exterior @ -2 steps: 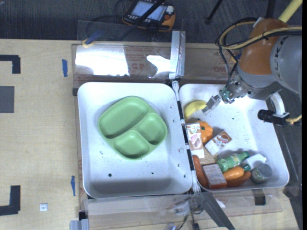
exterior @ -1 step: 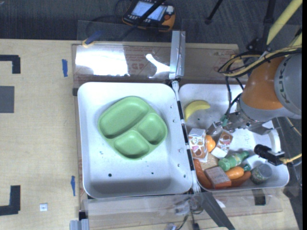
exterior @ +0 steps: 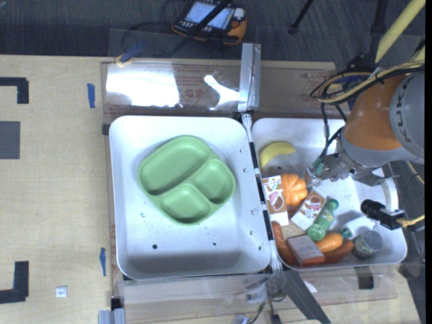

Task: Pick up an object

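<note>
Bins sit side by side on the bench, sharing a raised middle edge. Left bin (exterior: 128, 201) holds a green divided plate (exterior: 187, 178), three compartments, set slightly toward the far half; bare white floor runs around it on all sides, widest along the near edge and near-left corner.

Right bin (exterior: 398, 248) is crowded. Yellow banana-shaped piece (exterior: 275, 152) lies near the far-left corner, close to the middle edge. Orange pumpkin-like object (exterior: 294, 189) sits just below it, touching a printed carton (exterior: 274, 196) that lies against the middle edge. Green bottle (exterior: 322, 220) lies tilted in the centre, beside a small white packet (exterior: 311, 206). Along the near edge: brown block (exterior: 304, 248), orange carrot (exterior: 332, 243), and a dark round can (exterior: 368, 243) toward the near-right corner. Items in the near-left part are touching or overlapping; little floor shows between them.

Arm enters from the right, orange band (exterior: 370, 117) above the far-right part of the bin. Gripper (exterior: 322, 167) hangs low over the bin's upper middle, just right of the pumpkin and banana, above the packet. Finger state: cannot tell, too small and dark against the wrist. Nothing visibly gripped. Some open floor lies right of the bottle, below the wrist.
</note>
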`<state>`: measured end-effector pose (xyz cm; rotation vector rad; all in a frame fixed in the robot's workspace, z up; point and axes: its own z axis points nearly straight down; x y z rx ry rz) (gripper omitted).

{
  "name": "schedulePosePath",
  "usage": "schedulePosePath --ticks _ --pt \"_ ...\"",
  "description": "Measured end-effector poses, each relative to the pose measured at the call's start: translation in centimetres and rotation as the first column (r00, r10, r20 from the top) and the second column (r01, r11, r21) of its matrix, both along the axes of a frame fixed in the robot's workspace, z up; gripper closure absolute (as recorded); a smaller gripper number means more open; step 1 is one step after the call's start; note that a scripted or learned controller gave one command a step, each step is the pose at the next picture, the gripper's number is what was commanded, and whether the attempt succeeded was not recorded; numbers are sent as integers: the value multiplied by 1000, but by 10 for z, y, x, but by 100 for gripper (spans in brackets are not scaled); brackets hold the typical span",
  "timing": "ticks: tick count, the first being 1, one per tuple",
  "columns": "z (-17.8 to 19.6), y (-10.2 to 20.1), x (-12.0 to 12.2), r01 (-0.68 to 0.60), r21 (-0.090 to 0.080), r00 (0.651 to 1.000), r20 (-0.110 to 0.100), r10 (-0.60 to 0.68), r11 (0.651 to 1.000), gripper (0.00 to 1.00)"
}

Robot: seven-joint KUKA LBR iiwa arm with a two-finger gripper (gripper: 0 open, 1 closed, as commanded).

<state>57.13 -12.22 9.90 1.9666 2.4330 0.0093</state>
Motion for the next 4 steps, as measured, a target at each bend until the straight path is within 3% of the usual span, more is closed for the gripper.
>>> schedulePosePath --ticks 1,2,3,4 --pt "-11 20 -10 -111 -1 994 -5 111 994 100" --pt "-11 12 34 -654 -5 756 -7 654 756 100" --pt "-11 15 34 -868 -5 497 -9 868 497 100" --pt "-11 25 75 -988 -8 -156 -13 988 -156 100"
